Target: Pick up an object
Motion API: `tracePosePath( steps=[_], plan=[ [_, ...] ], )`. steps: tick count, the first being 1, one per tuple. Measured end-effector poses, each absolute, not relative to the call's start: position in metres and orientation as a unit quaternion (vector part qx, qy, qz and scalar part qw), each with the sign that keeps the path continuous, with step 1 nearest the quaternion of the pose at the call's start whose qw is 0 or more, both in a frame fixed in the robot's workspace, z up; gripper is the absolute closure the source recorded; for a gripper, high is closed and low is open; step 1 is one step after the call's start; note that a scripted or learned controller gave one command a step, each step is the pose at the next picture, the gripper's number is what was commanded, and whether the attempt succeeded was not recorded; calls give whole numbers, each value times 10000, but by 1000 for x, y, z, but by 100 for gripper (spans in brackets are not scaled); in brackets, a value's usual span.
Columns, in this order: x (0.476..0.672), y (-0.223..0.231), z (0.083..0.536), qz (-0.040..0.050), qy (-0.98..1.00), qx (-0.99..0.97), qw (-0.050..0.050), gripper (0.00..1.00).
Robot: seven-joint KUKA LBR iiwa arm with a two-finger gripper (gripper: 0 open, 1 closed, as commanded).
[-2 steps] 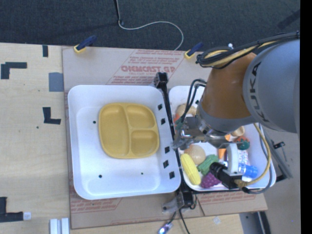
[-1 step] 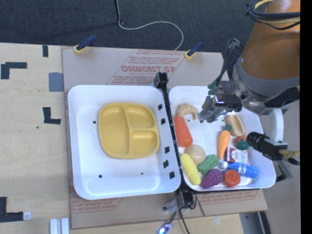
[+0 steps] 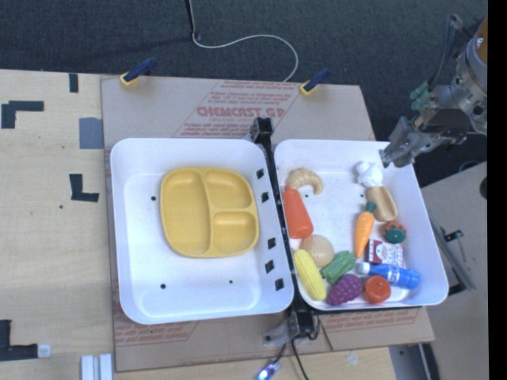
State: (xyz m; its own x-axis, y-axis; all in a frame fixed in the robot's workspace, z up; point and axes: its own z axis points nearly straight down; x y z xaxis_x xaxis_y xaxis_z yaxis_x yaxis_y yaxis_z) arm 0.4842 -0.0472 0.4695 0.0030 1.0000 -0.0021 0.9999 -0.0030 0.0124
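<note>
From my remote seat I look down at a slant on a pale wooden surface carrying two shallow white plastic bins side by side on a brown cardboard sheet.

The left bin holds a yellow plastic plate with three compartments, lying flat near its middle.

The right bin holds a cluster of toy foods. Along its left side, from far to near, lie a tan croissant, a red-orange sausage-shaped piece, a beige round piece and a yellow corn cob. Beside the corn sit a green pod-like vegetable and a purple bunch of grapes. Toward the right side lie a small white round piece, a tan bread-like roll, an orange carrot, a small red strawberry-like piece with a green top, a red and white packet, a blue and white tube and a red-orange round piece.

My arm's pincer comes in from the right and sits over the far right corner of the right bin, near the white round piece. It looks dark and angled down toward the bin. I cannot tell how it is set, and I see no object in it. All the toy pieces rest in the bin.
</note>
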Motion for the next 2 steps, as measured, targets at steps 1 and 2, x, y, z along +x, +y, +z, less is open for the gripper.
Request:
tracePosePath(
  steps=[1, 2],
  plan=[
    [483, -178, 513, -3, 7025, 7116, 43, 100],
    [483, -227, 474, -17, 7052, 7091, -7, 100]
  ],
)
